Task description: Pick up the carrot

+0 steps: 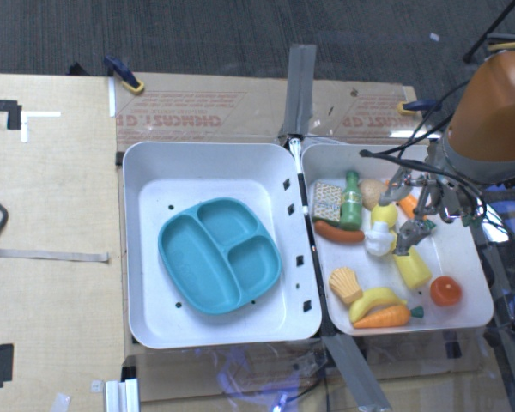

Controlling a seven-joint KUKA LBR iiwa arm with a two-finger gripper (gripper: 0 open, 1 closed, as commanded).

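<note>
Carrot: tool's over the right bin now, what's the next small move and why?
Probably shift the tool toward the bin's near edge, over the carrot. The carrot lies on its side along the front wall of the right bin, just below the banana, while the tool hangs further back beside the white and yellow items. I would line it up over the carrot before descending.

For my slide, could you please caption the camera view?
Claw hovers over toy food in the right bin; carrot lies at its near edge.
</note>
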